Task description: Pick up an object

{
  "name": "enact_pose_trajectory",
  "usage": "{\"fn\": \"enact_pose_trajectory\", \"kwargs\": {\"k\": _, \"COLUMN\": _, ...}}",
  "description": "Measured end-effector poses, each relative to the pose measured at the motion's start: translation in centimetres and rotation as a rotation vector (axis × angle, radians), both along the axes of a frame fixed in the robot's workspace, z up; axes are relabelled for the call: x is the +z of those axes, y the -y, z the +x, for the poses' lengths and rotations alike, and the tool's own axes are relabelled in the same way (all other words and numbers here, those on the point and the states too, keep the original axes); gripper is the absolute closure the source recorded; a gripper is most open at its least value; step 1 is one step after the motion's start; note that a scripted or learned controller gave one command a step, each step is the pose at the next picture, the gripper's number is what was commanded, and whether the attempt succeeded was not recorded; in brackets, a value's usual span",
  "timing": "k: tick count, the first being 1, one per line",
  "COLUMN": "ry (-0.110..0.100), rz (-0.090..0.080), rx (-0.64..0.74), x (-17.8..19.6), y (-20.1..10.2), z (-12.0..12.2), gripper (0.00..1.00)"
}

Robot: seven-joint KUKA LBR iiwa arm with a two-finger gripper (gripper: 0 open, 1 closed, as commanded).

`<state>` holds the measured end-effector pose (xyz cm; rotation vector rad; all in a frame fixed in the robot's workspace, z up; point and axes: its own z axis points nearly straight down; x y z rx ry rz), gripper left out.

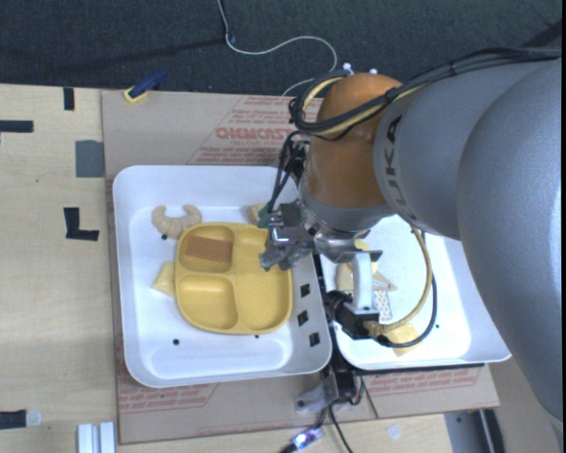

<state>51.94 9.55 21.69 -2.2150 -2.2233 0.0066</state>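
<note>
**Gripper sitting at the tray's right rim, left bin**

The arm (434, 130) is reaching in from the right and hanging low over the divide between the two bins. The gripper (281, 243) is hovering at the right edge of the yellow tray (231, 291), which is lying flat in the left bin (132, 253). From where I am standing the wrist is covering the fingertips, so I cannot tell if they are spread or pressed together, nor if anything is between them.

The tray is lying to the gripper's left and slightly toward the near side, its long axis running roughly diagonal across the bin. A brown block (208, 246) is resting in the tray's upper compartment, near the gripper. A tan curved piece (174, 219) is lying just beyond the tray's far-left corner, well apart from the gripper.

Judging by position, the tray rim or the block is the likely target; a short move left would reach either.
</note>
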Motion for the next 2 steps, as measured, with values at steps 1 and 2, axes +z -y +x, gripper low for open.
{"fn": "enact_pose_trajectory", "kwargs": {"k": 1, "ry": 0.002, "rz": -0.001, "rx": -0.002, "x": -0.3, "y": 0.8, "z": 0.8, "gripper": 1.0}}
{"fn": "enact_pose_trajectory", "kwargs": {"k": 2, "ry": 0.003, "rz": 0.001, "rx": -0.002, "x": 1.1, "y": 1.4, "z": 1.2, "gripper": 1.0}}
